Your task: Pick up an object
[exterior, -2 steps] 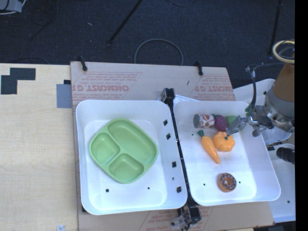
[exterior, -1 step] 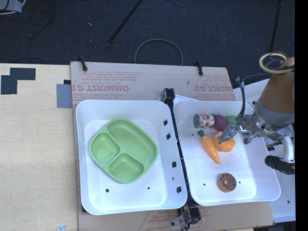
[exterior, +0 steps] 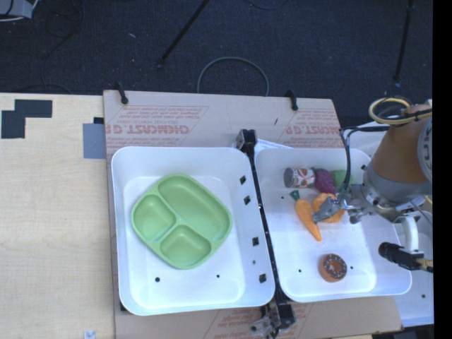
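Note:
My gripper [exterior: 326, 211] reaches in from the right and is low in the right bin [exterior: 353, 288], its grey fingers down among a cluster of toy food. Right at the fingers lie an orange carrot [exterior: 307, 219] and a small orange-yellow piece [exterior: 330, 205]. Just behind them sit a purple piece [exterior: 324, 181], a small can lying on its side [exterior: 299, 176] and a green piece [exterior: 340, 176]. A brown doughnut [exterior: 332, 267] lies apart near the bin's front. Whether anything is between the fingers is hidden.
The left bin [exterior: 134, 274] holds a green divided plate [exterior: 181, 219]. A black divider bar [exterior: 258, 217] runs between the bins. The arm's orange band [exterior: 400, 154] and cables hang over the right bin's far right side.

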Controlling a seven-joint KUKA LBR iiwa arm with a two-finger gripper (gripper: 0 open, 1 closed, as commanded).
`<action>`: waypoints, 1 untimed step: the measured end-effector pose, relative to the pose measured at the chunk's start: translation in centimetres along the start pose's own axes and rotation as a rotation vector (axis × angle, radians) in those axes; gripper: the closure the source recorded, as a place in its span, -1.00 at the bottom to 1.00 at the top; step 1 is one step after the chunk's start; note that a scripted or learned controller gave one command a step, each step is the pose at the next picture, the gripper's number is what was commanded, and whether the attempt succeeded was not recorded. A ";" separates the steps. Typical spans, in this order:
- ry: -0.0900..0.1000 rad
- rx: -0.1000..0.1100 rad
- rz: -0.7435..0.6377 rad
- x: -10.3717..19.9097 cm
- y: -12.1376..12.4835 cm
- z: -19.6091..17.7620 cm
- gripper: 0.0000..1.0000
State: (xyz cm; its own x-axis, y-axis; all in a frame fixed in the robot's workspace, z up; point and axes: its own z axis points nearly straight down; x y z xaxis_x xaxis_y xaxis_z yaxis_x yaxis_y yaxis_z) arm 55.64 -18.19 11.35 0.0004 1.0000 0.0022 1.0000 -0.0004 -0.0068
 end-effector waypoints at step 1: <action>-0.001 -0.002 0.000 0.1 0.0 2.7 -1.00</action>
State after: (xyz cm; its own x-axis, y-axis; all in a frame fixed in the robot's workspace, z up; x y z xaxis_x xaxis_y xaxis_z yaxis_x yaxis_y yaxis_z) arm 55.61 -18.08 8.62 0.0007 1.0000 0.0016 1.0000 -0.0007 -0.0046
